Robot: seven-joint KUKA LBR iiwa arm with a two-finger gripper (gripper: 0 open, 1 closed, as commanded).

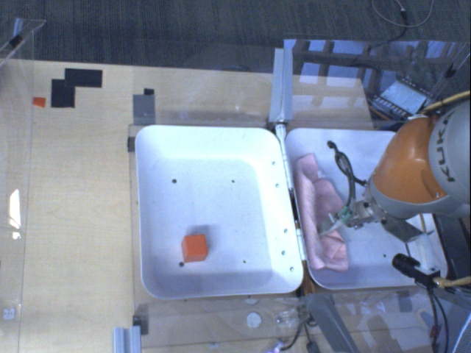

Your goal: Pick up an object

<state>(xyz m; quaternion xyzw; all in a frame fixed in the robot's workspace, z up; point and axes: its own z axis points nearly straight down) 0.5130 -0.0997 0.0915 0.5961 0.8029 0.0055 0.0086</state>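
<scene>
Pale wooden bench [73, 219], dark carpet [184, 9] behind, two white bins [213, 153]; gripper [346, 218] above pink cloth [324, 215], grip state impossible to tell.

bench [73, 219]: pale wood-look top, faint grain, smooth, semi-matt
L bin [221, 153]: white plastic, smooth, soft sheen, small dark dots in floor
R bin [368, 142]: same white plastic, smooth, slight gloss
cloth [324, 212]: pink fabric, soft, folded, fuzzy-looking, matt
block [195, 248]: orange, matt; foam or plastic, can't tell
arm band [408, 168]: orange shell, glossy, smooth, prob. plastic
wrist below band [394, 208]: grey, smooth, metal look
divider rail [280, 87]: grey metal, brushed, upper centre
floor [184, 9]: dark, rough woven texture, top of frame
black patches [73, 85]: flat, matt, upper left
</scene>
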